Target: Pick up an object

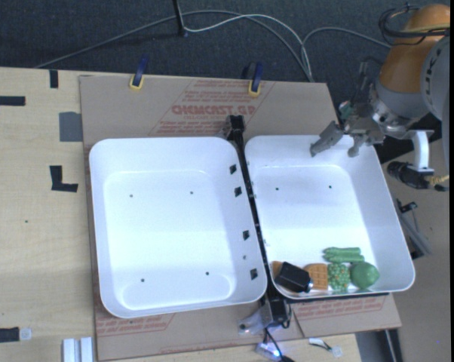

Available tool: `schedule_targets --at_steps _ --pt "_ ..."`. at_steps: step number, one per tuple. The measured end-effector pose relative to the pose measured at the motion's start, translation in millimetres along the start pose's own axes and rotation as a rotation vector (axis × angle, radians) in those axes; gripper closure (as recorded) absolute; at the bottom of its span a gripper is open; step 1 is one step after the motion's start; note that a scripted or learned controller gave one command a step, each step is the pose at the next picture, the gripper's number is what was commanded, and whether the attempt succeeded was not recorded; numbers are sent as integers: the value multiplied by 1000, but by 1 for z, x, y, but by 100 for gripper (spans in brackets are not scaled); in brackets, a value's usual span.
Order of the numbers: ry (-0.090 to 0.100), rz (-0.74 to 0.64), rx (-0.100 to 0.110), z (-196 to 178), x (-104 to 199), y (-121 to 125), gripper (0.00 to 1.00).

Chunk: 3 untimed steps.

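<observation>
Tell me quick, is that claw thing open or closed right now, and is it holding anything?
Gripper: open, fingers spread, holding nothing; it hangs over the far rim of the right bin, well away from the small objects at the bin's near edge.

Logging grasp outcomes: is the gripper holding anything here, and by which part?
Nothing is held. The open two-finger gripper hangs over the far rim of the right white bin, nothing between its fingers.

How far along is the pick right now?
Nothing looks picked yet. The gripper hangs open and holds nothing over the far rim of the right bin. The black object, orange piece and green items lie clustered in its near corner. Left: reach across, descend, grasp, lift.
</observation>
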<state>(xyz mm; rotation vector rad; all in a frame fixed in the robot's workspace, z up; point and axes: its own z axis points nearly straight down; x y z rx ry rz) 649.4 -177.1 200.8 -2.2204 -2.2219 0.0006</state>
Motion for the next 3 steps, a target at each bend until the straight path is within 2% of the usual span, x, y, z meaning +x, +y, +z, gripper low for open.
schedule_targets --at_steps 1,2,3 --pt "2 -1 8 85 31 -37 0" --pt "0 0 0 71 29 -35 100" --pt "0 0 -12 -83 52 -115 100"
